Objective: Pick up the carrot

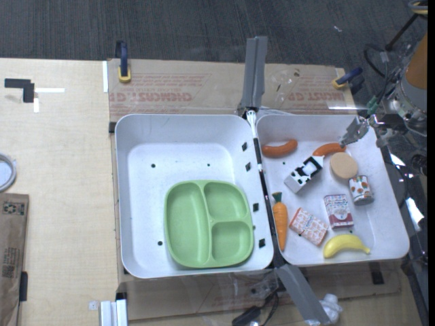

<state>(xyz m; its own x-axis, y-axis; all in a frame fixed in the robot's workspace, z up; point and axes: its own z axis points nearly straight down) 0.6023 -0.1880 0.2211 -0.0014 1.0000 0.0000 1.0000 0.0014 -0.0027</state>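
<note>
The light wooden bench (61,148) carries two shallow white bins side by side: the left bin (132,182) and the right bin (387,240), their inner rims touching. Brown printed cardboard (183,90) lies along the far side behind them, pinned by a clamp (123,63) at its left. At the bench's left edge rest a tape roll (5,174) and, nearer, a brown paper bag (12,250).

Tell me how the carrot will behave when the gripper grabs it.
The carrot looks like a rigid toy, so it probably won't flex. Its tapered, rounded body may slip out of a pinch near the tip. It lies tight against the right bin's left wall, so a finger may struggle to get in on that side.
</note>
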